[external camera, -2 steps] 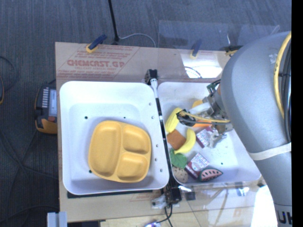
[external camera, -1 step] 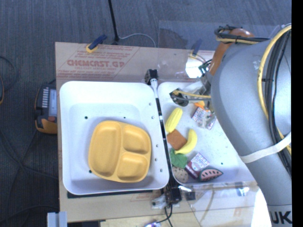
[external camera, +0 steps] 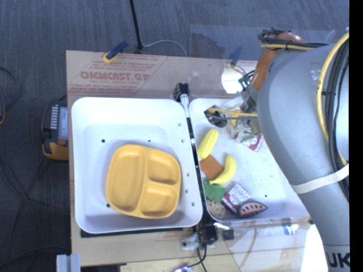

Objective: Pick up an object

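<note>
Camera view, slanted top-down. Two white bins side by side on the bench. Left bin [external camera: 91,118] sits centre-left of the frame and holds a yellow three-compartment tray [external camera: 143,181], lying flat in the lower middle of that bin.

Right bin [external camera: 266,174] is right of centre, partly covered by the arm [external camera: 306,118], which fills the right side of the frame, grey body with the orange band [external camera: 262,72] at upper right.

Gripper [external camera: 214,115] is at the upper end of the right bin, close to the divider between the bins, pointing toward frame left. Nothing visible between its tips; how wide it stands, I can't tell at this angle.

Objects in the right bin, top to bottom:
- crumpled wrapper [external camera: 247,134] just right of and below the gripper, partly under the arm
- yellow corn cob toy [external camera: 209,142] along the left wall, tilted
- orange-brown block [external camera: 211,166] just below the corn
- banana [external camera: 227,171] touching the block's right side, curved
- green leafy piece [external camera: 214,190] below the block
- small red-and-white packet [external camera: 236,196] to its right
- watermelon slice [external camera: 252,209] at the lower right of the pile
- round cookie-like piece [external camera: 216,209] at the bottom, next to the green piece

Cardboard sheet [external camera: 113,75] with red print lies under the bins, upper left.
</note>
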`<move>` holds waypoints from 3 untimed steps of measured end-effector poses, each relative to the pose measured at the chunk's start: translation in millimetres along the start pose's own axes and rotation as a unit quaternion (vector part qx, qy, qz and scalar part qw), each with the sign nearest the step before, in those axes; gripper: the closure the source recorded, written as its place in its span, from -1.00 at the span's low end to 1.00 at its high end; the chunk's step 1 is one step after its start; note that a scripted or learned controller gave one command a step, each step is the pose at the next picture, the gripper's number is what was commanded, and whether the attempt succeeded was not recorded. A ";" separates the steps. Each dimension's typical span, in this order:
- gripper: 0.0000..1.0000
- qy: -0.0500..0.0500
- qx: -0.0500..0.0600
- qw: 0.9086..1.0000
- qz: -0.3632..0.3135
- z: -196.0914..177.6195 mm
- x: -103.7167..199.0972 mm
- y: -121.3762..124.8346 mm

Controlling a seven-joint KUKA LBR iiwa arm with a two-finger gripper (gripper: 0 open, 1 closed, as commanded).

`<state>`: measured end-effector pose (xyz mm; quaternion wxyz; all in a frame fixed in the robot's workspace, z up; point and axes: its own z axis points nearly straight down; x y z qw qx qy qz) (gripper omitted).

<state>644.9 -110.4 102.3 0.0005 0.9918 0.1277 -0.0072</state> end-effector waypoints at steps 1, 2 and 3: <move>1.00 0.010 -0.004 1.000 0.028 -117.5 -13.2 74.7; 1.00 0.009 -0.003 1.000 0.028 -225.7 -34.0 111.2; 1.00 0.003 0.002 1.000 -0.025 -170.0 -21.4 70.8</move>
